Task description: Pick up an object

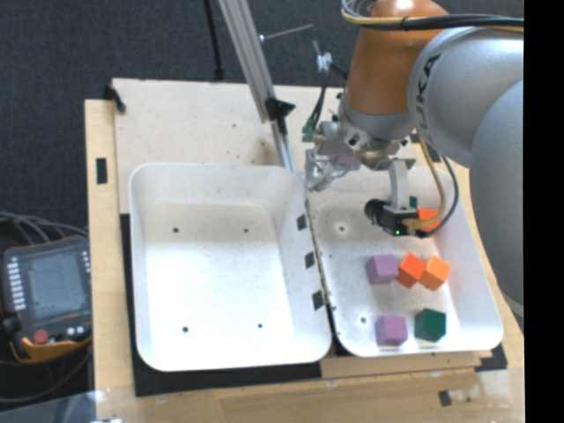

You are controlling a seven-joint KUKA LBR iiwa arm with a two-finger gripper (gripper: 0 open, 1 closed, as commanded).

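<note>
Hovering end effector (319, 173) — above right bin (467, 324) blocks (382, 269).

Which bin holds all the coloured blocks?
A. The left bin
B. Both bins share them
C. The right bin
C: the two purple blocks, two orange blocks and green block all lie in the right bin.

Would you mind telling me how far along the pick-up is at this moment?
Nothing looks picked yet: the two purple cubes, the orange blocks and the green cube all lie in the right bin. The claw sits over that bin's far left edge, away from them. Approach, grasp and lift all remain.
</note>
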